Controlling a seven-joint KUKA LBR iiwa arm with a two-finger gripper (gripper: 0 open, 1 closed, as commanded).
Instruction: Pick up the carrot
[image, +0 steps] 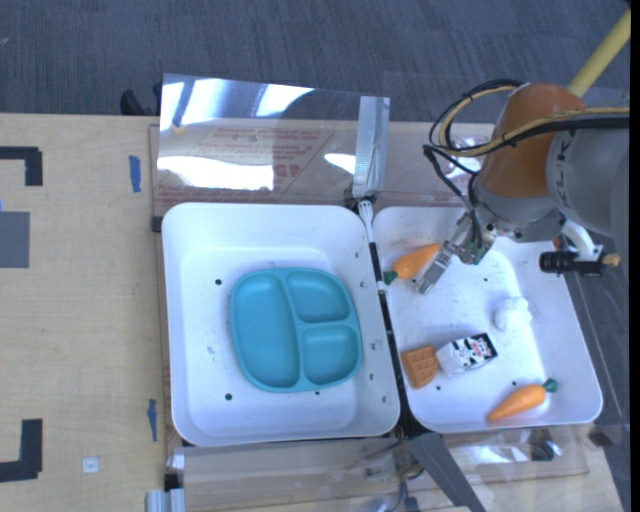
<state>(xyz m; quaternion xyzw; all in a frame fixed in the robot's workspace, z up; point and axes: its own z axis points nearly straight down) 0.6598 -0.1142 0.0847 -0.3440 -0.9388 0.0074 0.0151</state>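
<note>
An orange carrot (413, 262) with a green tip lies in the right bin (570, 340) at its upper left, close to the divider. My gripper (438, 268) reaches down from the right and sits against this carrot's right end, tilted toward the lower left. Whether it grips the carrot is unclear from this angle. A second carrot (519, 401) with a green top lies near the bin's front right corner, well apart from the gripper.
Also in the right bin are an orange waffle-like piece (421, 366), a black-and-white carton (469, 352) and a small white object (512, 314). The left bin (190, 300) holds a teal divided plate (296, 327). Cables loop above the arm's wrist.
</note>
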